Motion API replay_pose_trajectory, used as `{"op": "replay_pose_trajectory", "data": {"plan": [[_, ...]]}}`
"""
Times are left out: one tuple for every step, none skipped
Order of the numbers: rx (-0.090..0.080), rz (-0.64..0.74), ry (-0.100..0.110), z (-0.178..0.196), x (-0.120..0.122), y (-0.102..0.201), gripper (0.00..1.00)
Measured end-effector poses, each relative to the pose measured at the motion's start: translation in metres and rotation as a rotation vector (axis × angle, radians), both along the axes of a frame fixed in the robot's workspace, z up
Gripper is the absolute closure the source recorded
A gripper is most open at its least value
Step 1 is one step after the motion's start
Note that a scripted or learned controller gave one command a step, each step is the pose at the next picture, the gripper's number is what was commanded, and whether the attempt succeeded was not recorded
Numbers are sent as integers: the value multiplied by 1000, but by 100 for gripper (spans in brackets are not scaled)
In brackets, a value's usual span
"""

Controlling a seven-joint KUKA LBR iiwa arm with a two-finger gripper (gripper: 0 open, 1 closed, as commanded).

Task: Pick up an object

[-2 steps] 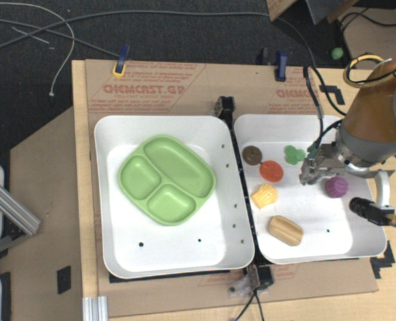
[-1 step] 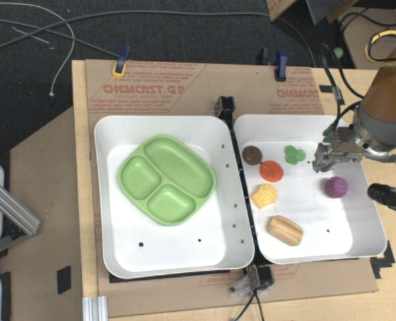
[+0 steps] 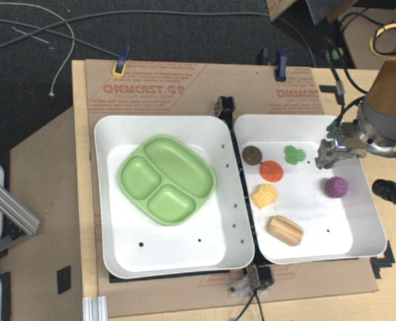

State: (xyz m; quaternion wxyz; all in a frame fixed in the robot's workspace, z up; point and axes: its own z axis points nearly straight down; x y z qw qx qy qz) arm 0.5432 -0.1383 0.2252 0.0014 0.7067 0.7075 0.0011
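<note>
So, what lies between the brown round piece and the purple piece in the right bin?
In the camera view, the orange piece and the green piece lie between the brown piece and the purple piece.

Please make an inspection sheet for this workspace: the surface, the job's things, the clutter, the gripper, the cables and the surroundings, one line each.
Surface: cardboard-covered bench bearing a left bin and a right bin, side by side.
Job's things: right bin holds a brown round piece, green piece, orange piece, yellow piece, tan piece, purple piece.
Clutter: green divided plate in the left bin.
Gripper: gripper over the right bin, above the purple piece; nothing seen between its fingers.
Cables: white cable on the dark floor.
Surroundings: blue clamps on the bench's far edge.
</note>
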Motion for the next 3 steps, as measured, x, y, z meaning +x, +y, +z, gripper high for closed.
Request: {"op": "replay_pose_trajectory", "data": {"plan": [[2,4,2,-3,12,43,100],[1,5,2,-12,34,91,100],[2,5,1,0,48,143,100]]}}
